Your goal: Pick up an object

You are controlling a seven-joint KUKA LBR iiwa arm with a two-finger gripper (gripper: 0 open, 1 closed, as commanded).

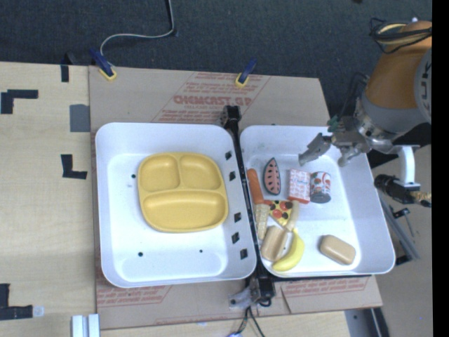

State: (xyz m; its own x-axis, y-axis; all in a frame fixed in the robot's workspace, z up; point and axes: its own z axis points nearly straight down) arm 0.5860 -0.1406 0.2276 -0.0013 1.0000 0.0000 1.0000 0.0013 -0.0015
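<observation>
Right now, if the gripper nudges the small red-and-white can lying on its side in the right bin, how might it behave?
The small red-and-white can lies on its side, so it would probably roll. Its smooth round body may slip from a pinch. The red-and-white carton beside it could block rolling leftward.

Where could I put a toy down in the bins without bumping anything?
The left bin has bare floor below the yellow tray, along its front wall. The right bin has bare floor between the can and the bread roll. It is crowded around the banana and carrot.
</observation>
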